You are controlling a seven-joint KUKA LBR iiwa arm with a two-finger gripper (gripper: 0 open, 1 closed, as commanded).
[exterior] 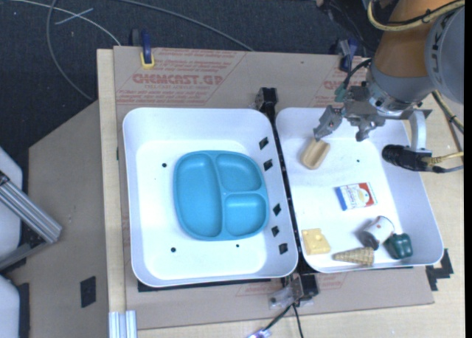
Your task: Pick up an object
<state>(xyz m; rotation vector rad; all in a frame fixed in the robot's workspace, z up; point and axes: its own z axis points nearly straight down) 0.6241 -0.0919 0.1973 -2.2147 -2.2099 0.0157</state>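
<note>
Dark carpet fills the top and the left of the frame, with thin pale cables (88,12) lying on it in loops. On it stands a brown board (221,71) with red printed letters, and a blue and yellow clamp (147,49) holds its upper left edge.

Two white bins sit on the board side by side. In the left bin (140,145), in the middle of the frame, lies a blue plate (220,195) with three compartments. A row of small black clips (271,181) runs down between the two bins.

In the right bin (420,204) there are several small things. A tan cork-like piece (315,154) lies in its upper left part. Near the middle is a small card (355,196) in blue, white and red. Along the lower edge are a yellow block with holes like cheese (316,240), a cone-shaped wafer (355,257) just beside it, a grey and white object (374,232), and a dark green object (399,246) touching or almost touching that one.

At the upper right of the frame the arm (413,26) reaches in, grey with an orange part. Its gripper (344,128) hangs over the upper part of the right bin, with the two fingers spread apart and nothing between them. The left fingertip (321,131) is just above the tan piece in the picture; I cannot tell if they touch.
</note>
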